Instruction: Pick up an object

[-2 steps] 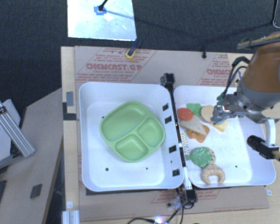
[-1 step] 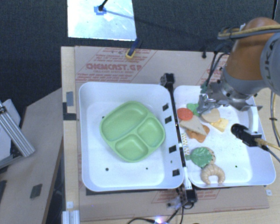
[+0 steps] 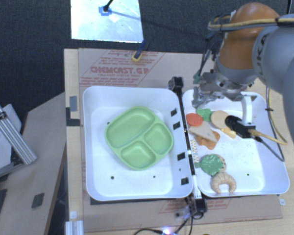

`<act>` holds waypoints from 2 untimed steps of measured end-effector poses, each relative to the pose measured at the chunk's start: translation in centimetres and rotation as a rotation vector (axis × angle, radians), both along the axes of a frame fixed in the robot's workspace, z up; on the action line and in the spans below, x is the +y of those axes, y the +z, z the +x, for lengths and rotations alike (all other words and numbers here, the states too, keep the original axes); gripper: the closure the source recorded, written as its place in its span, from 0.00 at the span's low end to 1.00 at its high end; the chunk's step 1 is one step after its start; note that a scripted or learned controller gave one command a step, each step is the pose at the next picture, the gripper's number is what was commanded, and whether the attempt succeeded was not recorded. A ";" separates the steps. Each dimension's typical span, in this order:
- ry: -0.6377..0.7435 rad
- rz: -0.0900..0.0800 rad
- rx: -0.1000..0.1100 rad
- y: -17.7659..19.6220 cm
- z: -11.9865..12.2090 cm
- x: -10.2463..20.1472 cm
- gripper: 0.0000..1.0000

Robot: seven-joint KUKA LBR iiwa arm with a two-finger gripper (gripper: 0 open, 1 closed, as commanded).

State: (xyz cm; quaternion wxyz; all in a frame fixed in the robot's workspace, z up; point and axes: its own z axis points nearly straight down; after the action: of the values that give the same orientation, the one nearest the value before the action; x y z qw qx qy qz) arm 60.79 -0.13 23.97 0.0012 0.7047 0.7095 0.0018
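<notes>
camera view: hand (image 3: 202, 96) hovers over far left corner of right bin (image 3: 270, 173), grip state cannot tell. red slice (image 3: 193, 120), bread wedge (image 3: 201, 131), green leaf (image 3: 211, 164), croissant (image 3: 224, 181) lie along right bin's left side. green plate (image 3: 138, 137) sits left of right bin.

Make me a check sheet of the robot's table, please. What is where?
Surface: left bin and right bin, both white, side by side on a cardboard sheet.
Job's things: in the right bin, a red round piece, sandwich wedge, green leafy piece and croissant.
Clutter: green divided plate in the left bin.
Grippers: gripper over the right bin's back left corner; nothing seen in it.
Cables: dark wires at the bench's front edge.
Surroundings: shiny square sheet behind the bins; metal rails at left.
</notes>
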 end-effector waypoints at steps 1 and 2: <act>0.001 0.000 0.001 -0.3 1.7 4.8 1.00; -0.001 0.000 0.001 -0.8 4.4 8.1 1.00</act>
State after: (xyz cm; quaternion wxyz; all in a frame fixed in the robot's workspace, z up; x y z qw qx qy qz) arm 65.16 7.95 23.19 0.0009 0.7052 0.7090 0.0015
